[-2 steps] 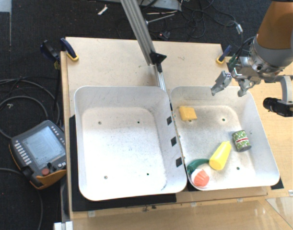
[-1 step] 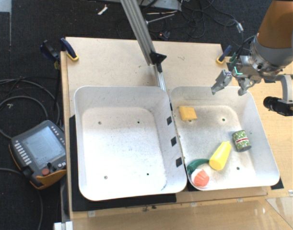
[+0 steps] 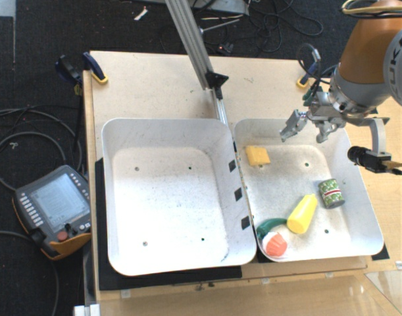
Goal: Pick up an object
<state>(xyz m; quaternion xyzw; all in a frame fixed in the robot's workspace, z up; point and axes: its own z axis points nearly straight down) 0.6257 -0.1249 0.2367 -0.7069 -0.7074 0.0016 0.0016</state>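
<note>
Nearest, by the right bin's point(image 3: 368, 232) front edge, lie an orange-and-green carrot toy point(image 3: 274, 239) and a yellow piece point(image 3: 302, 214), with a small green can point(image 3: 331, 193) just beyond. Farther back a yellow block point(image 3: 257, 155) sits near the divider, and above the far edge the gripper point(image 3: 308, 128) hangs spread, holding nothing.

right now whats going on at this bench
A robot arm reaches in over the right bin, its open gripper hovering above the bin's far end with nothing between its fingers. Below it lie a yellow block, a green can, a yellow bottle-shaped toy and an orange-and-green toy at the near edge. Nothing has been picked up yet.
</note>
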